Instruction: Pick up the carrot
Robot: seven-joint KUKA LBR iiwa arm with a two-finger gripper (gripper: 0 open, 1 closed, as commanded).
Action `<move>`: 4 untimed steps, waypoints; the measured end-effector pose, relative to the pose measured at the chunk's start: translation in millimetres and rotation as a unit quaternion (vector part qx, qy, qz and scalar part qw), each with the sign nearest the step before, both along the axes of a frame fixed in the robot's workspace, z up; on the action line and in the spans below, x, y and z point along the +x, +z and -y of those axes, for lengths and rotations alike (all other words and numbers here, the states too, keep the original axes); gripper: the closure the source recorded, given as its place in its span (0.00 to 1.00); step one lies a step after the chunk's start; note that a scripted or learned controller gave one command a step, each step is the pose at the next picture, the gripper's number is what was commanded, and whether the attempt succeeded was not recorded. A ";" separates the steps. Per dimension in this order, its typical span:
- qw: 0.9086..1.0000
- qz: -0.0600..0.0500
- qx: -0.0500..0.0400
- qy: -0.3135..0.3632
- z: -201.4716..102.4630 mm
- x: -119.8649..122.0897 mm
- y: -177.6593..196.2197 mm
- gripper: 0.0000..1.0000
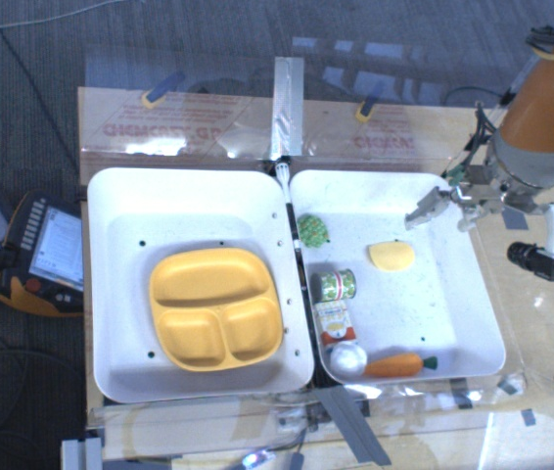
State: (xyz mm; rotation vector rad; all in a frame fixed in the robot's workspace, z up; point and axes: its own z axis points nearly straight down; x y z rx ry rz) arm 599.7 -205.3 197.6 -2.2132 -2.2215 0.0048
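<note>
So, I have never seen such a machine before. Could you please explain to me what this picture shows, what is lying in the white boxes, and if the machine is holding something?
The camera sits above a bench and looks down at a slant. On the right is a robot arm, grey with an orange band, ending in a two-finger gripper. Nothing is visible between its fingers.

Two shallow white bins stand side by side. The left bin holds a yellow divided plate. The right bin holds a small green leafy item, a pale yellow piece, a green can, a small bottle with a silver cap, and the carrot, which lies near the front edge.

The gripper hangs over the back right of the right bin, well apart from the carrot.
</note>
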 end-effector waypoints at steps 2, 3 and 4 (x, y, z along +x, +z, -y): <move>0.991 0.009 -0.005 0.137 -45.6 -4.9 -107.2 0.00; 0.994 0.011 -0.003 0.109 -103.7 -29.4 -106.7 0.00; 0.994 0.009 -0.001 0.109 -105.0 -28.8 -100.1 1.00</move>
